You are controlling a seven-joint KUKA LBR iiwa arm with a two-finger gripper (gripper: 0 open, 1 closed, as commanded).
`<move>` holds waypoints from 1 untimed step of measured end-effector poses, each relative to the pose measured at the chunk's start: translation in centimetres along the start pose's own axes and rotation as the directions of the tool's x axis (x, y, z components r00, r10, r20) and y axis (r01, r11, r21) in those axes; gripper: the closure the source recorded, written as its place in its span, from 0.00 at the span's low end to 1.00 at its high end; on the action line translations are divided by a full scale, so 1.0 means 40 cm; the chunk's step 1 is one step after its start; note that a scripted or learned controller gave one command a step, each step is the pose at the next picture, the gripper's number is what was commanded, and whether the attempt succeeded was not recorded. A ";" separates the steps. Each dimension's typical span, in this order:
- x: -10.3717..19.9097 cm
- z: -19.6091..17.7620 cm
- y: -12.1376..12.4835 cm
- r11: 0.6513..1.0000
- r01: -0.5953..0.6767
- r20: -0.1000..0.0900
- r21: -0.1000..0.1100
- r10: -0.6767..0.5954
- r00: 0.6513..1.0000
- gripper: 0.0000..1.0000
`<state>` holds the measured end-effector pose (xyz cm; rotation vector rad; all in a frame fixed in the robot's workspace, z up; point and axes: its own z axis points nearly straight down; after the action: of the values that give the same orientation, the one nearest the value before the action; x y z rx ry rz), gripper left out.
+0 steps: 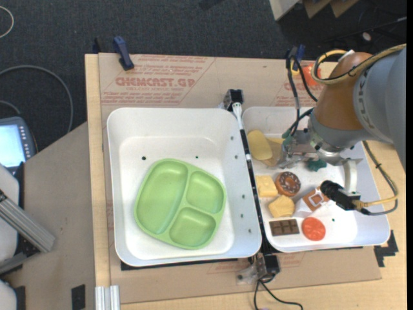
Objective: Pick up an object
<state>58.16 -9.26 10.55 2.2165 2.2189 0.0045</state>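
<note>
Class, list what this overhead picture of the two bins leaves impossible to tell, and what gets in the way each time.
- Gripper: fingers masked by the arm's wrist, so open or shut is unknown.
- Teal object: mostly under the wrist; kind unclear.
- Right bin: upper part covered by the arm.
- Small brown square: too small to identify.

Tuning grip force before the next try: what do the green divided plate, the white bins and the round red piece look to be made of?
Green divided plate: probably molded plastic, matte with a soft sheen and rounded compartment ridges.
Left bin and right bin: smooth, slightly glossy white, likely thin formed plastic with rounded rims.
Red round piece: uniform colour, looks like toy-food plastic; rigid or soft is not clear.
</note>
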 end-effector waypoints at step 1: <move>0.000 -0.025 0.001 1.000 0.000 0.001 -0.002 0.000 1.000 1.00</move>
<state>58.19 -9.26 11.55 2.2147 2.2182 0.0056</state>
